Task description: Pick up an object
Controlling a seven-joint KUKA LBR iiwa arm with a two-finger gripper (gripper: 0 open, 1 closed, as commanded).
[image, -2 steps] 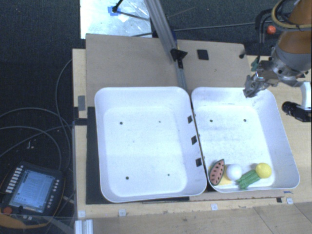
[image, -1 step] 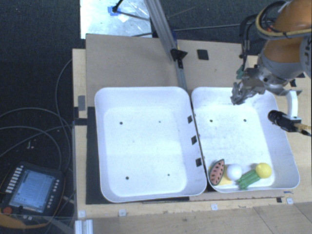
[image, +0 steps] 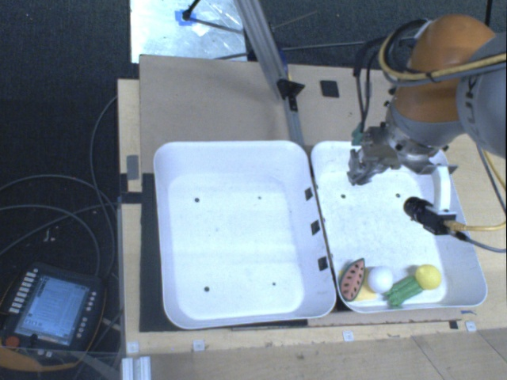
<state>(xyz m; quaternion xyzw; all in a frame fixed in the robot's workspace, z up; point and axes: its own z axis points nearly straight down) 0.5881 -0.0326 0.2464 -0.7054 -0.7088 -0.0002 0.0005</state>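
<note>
Fingers [image: 358,172] low over right bin [image: 396,204]

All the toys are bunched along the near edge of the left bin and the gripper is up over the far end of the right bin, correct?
Not quite. The toys, namely the watermelon slice, white ball, green toy and yellow ball, lie along the near edge of the right bin, not the left bin. The camera view shows this. The gripper is indeed over the right bin's far end.
</note>
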